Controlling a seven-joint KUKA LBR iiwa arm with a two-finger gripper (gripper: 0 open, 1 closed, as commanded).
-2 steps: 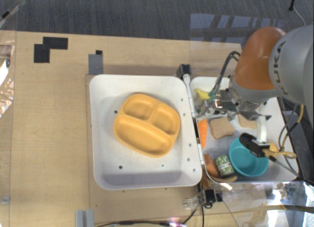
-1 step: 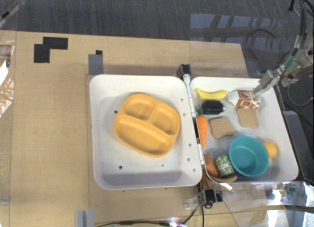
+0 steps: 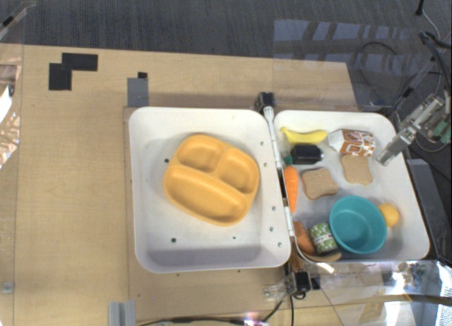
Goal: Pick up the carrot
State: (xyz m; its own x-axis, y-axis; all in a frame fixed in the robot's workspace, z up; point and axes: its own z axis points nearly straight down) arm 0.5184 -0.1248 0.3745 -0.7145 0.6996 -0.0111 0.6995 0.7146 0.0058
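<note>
- Dark carpet runs across the top of the frame, and below it a tan wooden table (image 3: 70,197) carries two shallow white bins side by side.
- Filling the left bin (image 3: 152,247) is a yellow divided plate (image 3: 212,178), well apart from the work area.
- At the left wall of the right bin (image 3: 417,233), about mid-height in the frame, lies the carrot (image 3: 290,185): a short orange taper, slim, lengthwise along the wall, with its top end just below a small black object (image 3: 306,153).
- Around it sit a banana (image 3: 304,135), two slices of toast (image 3: 319,183), a teal bowl (image 3: 357,224) and a small green can (image 3: 322,237).
- At the right edge of the frame, the hand (image 3: 393,152) hangs over the bin's upper right corner, well apart from the carrot; whether it is wide or narrow I cannot tell.
- Likely trouble: the carrot hugs the wall, so one finger may strike the rim or the divider instead of slipping beside it.
- A grasp closing along its length, not across it, would probably slide off the taper.
- Toast just beside it could be caught or nudged instead.
</note>
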